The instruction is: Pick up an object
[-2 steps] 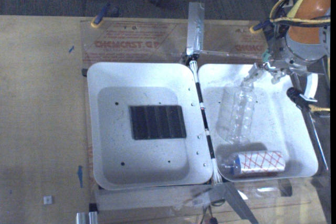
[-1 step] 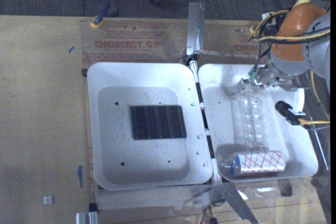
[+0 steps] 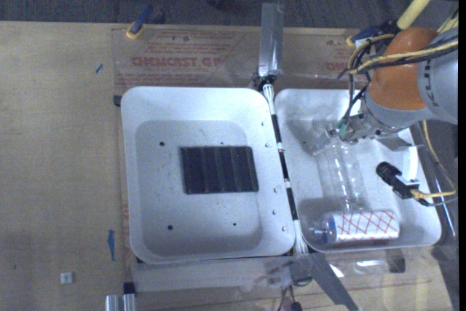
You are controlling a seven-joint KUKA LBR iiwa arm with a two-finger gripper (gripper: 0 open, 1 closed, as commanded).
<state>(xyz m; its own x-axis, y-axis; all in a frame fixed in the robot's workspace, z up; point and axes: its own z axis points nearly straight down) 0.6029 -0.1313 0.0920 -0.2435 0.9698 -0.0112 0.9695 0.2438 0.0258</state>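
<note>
We're in the reach-down step: the gripper [image 3: 342,132] sits low in the right bin [image 3: 429,229], right at the top of a clear plastic bottle [image 3: 341,170]. Can't tell its state, honestly. Next we'd need a clean close on the bottle. A patterned can [image 3: 362,225] lies just below it. The left bin [image 3: 142,113] holds a dark grate [image 3: 218,170]; wooden bench [image 3: 51,156] all around.
</note>
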